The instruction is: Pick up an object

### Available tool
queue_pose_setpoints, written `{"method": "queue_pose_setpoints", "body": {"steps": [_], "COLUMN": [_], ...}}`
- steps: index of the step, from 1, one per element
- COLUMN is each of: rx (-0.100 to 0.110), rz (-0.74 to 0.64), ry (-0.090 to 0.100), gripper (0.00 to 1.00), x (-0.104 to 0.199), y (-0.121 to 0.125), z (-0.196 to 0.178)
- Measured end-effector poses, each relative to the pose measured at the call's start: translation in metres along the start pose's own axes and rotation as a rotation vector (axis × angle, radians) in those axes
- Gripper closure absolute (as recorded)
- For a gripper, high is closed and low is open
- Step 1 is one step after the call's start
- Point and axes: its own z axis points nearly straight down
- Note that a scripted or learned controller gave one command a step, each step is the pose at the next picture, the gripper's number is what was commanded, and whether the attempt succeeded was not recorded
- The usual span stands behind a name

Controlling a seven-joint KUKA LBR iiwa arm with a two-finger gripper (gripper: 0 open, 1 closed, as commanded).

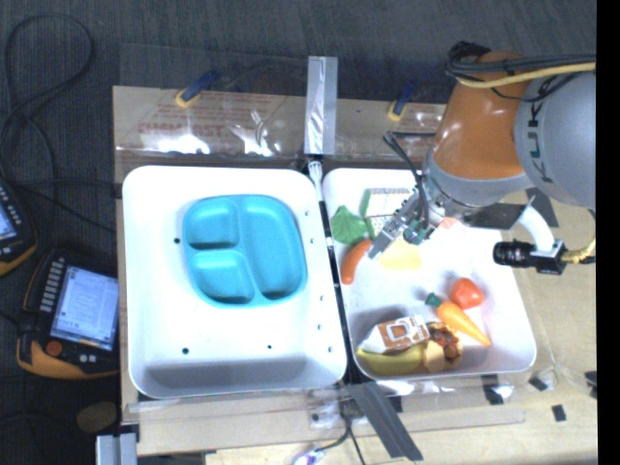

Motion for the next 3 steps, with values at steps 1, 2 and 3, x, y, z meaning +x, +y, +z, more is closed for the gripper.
{"method": "queue_pose_setpoints", "body": {"steps": [1, 2, 3], "rx": [-0.003, -0.002, -0.001], "rz": [-0.504, -0.378, -0.351], "ry": [-0.001, -0.003, 0.001], "gripper": [1.00, 1.00, 1.00], "x": [0.003, -0.007, 0.081], "y": [-0.002, -0.042, -0.007], "z": [0.008, -0.065, -0.034]}}
